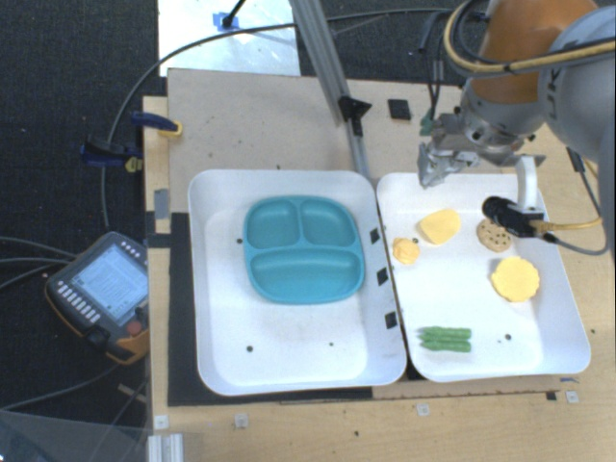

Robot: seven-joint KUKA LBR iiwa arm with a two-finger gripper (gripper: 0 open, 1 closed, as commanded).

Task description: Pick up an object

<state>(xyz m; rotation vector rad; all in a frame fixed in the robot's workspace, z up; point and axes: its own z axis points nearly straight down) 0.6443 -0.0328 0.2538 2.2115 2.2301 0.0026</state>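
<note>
Your gripper (pixel 435 168) hangs over the right bin's (pixel 568 349) far-left corner; whether it is open you cannot tell. Nearest lies a yellow wedge (pixel 440 226), then cookie (pixel 494 235), disc (pixel 515 279), beans (pixel 445 339). The left bin (pixel 217 345) holds a plate (pixel 302 248).

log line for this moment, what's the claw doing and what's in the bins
claw: over right bin far edge, nothing held | right bin: yellow food pieces, cookie, green beans | left bin: blue plate
</note>
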